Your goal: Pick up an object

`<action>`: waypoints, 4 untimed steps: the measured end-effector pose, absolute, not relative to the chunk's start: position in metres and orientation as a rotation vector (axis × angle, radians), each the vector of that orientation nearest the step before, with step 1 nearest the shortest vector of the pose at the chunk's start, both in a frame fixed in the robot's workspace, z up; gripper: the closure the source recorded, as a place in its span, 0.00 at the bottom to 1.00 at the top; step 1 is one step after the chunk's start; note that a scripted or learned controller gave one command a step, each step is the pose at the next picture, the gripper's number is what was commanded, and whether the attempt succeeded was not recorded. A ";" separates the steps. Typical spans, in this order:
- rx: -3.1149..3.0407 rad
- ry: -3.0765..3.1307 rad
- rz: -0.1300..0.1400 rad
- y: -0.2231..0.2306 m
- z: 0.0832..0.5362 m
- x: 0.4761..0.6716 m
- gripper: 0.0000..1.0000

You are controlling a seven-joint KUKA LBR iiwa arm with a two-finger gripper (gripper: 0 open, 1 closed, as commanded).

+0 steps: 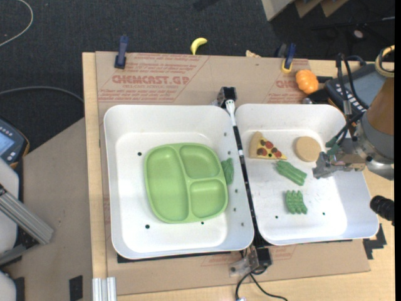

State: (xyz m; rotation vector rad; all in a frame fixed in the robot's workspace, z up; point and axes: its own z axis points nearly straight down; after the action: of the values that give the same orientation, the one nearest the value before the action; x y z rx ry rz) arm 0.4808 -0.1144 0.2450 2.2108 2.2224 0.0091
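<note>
- Gripper (324, 166) sits at the frame's right, over the right bin (351, 226); you cannot tell its state.
- Your nearest objects: tan disc (307, 148), green pod (291, 172), pizza slice (264, 147), all lying in that bin.

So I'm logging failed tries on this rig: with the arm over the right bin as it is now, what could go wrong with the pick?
1. The end effector sits between the round tan cookie-like disc and the long green bean-like piece; it may close on neither.
2. It is close to the right white bin's wall, so a descent could clip it.
3. The flat pizza slice toy and ridged green piece lie low, hard to grip.
</note>
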 end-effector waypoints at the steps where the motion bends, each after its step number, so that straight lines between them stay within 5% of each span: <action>1: 2.216 2.222 0.002 -0.116 0.251 0.480 1.00; 4: 2.213 2.219 0.004 -0.092 0.304 0.481 1.00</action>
State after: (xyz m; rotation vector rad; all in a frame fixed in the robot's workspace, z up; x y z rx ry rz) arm 0.4810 -0.0922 0.3045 2.2129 2.2192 0.0037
